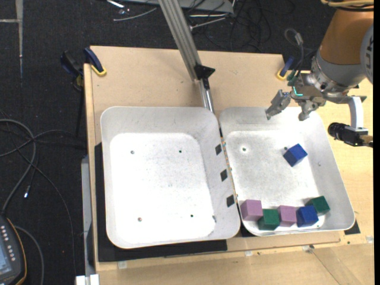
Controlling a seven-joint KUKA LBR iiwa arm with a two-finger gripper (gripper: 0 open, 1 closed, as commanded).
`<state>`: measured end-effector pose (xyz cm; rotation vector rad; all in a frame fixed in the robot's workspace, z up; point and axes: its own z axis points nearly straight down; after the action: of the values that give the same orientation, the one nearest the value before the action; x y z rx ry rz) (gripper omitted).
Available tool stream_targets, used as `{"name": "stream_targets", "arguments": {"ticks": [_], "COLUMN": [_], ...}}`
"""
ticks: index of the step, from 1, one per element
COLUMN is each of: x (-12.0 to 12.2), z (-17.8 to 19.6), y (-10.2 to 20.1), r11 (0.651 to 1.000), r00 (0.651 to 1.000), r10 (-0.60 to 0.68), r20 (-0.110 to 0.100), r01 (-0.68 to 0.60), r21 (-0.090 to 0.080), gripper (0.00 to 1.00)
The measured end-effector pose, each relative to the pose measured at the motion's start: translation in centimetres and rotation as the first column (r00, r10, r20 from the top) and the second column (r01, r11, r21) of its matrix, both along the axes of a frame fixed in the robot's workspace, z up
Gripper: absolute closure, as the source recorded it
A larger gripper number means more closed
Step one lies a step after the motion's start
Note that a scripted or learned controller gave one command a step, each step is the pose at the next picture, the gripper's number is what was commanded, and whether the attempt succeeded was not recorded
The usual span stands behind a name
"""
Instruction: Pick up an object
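Arm: grey with an orange band, reaching in from the right over the far right corner of the bench [148, 76].
Gripper [291, 108]: hangs above the far edge of the right bin [335, 177]; its two fingers are spread apart, with nothing between them.
Blue cube [295, 154]: alone on the floor of the right bin, right of centre, nearer than the gripper and apart from it. It is turned so its corners point roughly left-right and near-far; being a cube, it has no clear long axis.
Near-edge row: five blocks lined up along the near wall of the right bin, running left to right.
Purple block [252, 209]: leftmost of the row.
Green block [270, 218]: just beside the purple block.
Pink block [288, 215]: in the middle of the row.
Dark blue block [306, 215]: touching the pink block.
Dark green block [320, 205]: rightmost, slightly farther back.
Left bin [113, 159]: sits side by side with the right bin.
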<state>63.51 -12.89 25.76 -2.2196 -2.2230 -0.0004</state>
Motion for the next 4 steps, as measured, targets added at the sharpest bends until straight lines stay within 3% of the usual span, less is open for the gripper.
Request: {"name": "stream_targets", "arguments": {"ticks": [1,2,3,4], "x": [-0.2,-3.1,-2.9,-3.6], "z": [-8.8,-16.5,-15.2,-10.4], "y": [-9.2,-7.4,-7.5,0.7], "r11": [1.0,1.0,1.0,1.0], "r00": [1.0,1.0,1.0,1.0], "r10": [-0.008,-0.002,-0.002,0.008], "r20": [-0.006,-0.002,0.002,0.004], "r01": [0.008,0.002,0.002,-0.008], "r21": [-0.002,-0.001,-0.002,0.003], "gripper": [0.0,0.0,1.0,1.0]}}
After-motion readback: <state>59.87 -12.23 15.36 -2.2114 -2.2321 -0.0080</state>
